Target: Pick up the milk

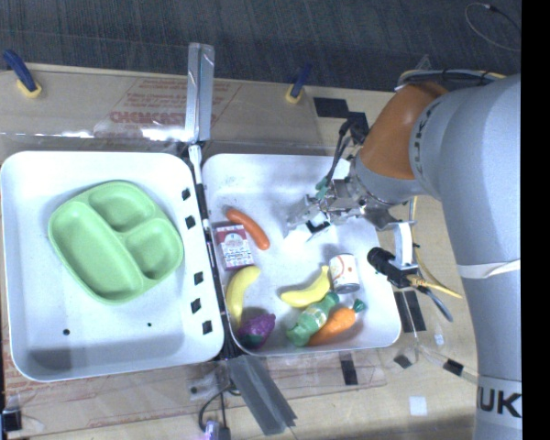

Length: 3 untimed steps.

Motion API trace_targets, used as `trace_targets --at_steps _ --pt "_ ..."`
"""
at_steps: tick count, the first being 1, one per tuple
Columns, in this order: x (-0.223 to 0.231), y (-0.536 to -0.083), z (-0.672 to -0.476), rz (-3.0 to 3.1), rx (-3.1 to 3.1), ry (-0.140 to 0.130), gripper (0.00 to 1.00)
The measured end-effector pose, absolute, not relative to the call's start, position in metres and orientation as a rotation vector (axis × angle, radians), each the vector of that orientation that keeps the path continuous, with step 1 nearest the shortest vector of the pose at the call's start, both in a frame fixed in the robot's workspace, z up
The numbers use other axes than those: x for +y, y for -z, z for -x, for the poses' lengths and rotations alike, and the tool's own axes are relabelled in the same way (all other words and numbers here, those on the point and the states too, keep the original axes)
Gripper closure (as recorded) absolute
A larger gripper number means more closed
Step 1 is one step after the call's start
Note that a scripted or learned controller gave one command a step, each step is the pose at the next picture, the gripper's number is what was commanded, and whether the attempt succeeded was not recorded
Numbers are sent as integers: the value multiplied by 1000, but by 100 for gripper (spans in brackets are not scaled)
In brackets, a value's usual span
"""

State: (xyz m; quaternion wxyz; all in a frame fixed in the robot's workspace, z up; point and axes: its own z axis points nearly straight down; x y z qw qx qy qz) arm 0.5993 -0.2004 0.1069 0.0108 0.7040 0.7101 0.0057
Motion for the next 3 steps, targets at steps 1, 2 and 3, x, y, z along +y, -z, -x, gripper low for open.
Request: trace_targets --at_steps 1,2,3 --pt "-183 -119 -606 -2179 2249 -43 100" --pt "-191 -121 -605 -2179 2233 -34 0" --pt "-200 -107 -617 -2252 2183 -26 0"
